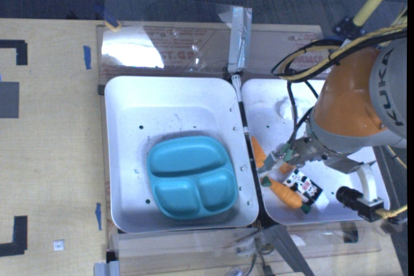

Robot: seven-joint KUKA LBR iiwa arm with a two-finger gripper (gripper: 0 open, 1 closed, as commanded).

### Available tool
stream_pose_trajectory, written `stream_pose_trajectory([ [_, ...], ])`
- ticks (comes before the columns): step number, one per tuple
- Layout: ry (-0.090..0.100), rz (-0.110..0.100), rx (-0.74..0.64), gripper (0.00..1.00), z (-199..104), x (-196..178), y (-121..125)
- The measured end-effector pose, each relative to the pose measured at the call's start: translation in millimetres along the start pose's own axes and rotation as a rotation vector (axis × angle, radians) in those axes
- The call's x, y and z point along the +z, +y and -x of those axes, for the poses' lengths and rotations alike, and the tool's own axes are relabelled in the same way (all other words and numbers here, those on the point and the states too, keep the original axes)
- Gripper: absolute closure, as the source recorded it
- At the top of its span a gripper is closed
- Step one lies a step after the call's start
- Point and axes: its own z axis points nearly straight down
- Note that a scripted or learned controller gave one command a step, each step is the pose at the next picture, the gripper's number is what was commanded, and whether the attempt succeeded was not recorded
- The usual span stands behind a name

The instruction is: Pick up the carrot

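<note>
You see the pincer (277, 161) low in the right bin (272, 97), close to the divider between the two bins. Its tips sit among orange pieces, and you cannot tell from this slanted look whether it is released or clenched, nor whether anything lies between its tips. One carrot (285, 193) lies just near of the pincer, on the bin floor, tilted with its thicker end toward the right. A second orange piece (258, 150) lies just left of the pincer, along the divider wall. A small black-and-white item (304, 187) rests against the carrot's right end. The arm's orange band (349, 97) hangs over the far right part of that bin. In the left bin (129, 106) sits a blue divided tray (192, 178), toward its near side.
</note>
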Motion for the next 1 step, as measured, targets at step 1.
stream_pose_trajectory([
  [1, -0.001, 0.0, 0.005, 0.0, 35.0, 0.2, -9.7],
])
